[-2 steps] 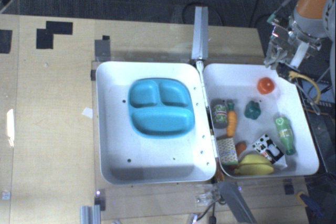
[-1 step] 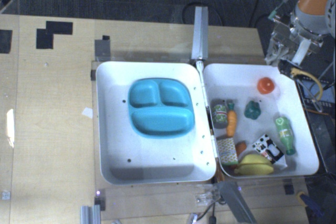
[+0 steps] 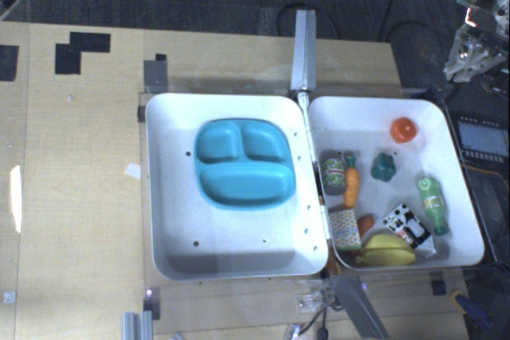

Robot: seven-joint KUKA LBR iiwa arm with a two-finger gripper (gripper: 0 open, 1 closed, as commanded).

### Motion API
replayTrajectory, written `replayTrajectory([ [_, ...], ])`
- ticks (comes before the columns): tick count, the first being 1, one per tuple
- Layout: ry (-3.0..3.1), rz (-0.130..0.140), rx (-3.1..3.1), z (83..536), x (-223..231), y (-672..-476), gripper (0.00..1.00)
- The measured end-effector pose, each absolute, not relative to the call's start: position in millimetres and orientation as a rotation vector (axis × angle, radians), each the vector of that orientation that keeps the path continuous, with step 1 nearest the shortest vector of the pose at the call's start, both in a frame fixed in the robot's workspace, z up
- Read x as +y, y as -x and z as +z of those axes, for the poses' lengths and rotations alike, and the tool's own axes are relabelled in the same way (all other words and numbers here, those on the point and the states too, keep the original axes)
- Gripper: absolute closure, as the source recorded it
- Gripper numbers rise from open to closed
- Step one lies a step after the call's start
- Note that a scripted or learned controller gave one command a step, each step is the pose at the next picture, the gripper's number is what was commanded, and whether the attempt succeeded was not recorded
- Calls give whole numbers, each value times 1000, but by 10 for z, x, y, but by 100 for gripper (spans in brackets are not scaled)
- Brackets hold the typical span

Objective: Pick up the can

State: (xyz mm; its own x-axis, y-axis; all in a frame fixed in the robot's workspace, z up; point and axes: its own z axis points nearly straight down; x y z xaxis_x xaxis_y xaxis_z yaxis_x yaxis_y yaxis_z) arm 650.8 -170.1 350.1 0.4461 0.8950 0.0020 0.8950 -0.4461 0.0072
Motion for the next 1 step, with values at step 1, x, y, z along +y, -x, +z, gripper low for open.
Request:
replayTrajectory([
  [1, -2706, 3, 1594, 1547, -1860, -6151, 100],
])
